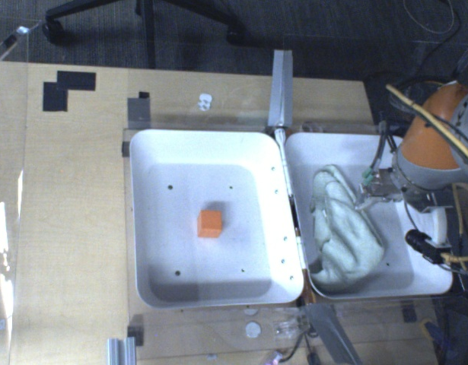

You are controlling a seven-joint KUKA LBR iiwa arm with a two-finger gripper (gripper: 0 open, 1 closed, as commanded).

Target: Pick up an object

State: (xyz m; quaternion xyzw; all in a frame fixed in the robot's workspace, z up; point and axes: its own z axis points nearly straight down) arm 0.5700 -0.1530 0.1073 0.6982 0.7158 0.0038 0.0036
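One grasp under way: gripper (368, 196) down at crumpled cloth (344, 226) in right bin (428, 278); grip state unclear. Next, lift and check.

The arm (439, 139) runs off the right edge, so only its orange band and part of its grey wrist show. The gripper (368, 196) sits low against the pale cloth (344, 226), and its fingers are too small and dim to read. The right bin (355, 286) has its far right rim covered by the arm and cables. The cloth hides much of that bin's floor.
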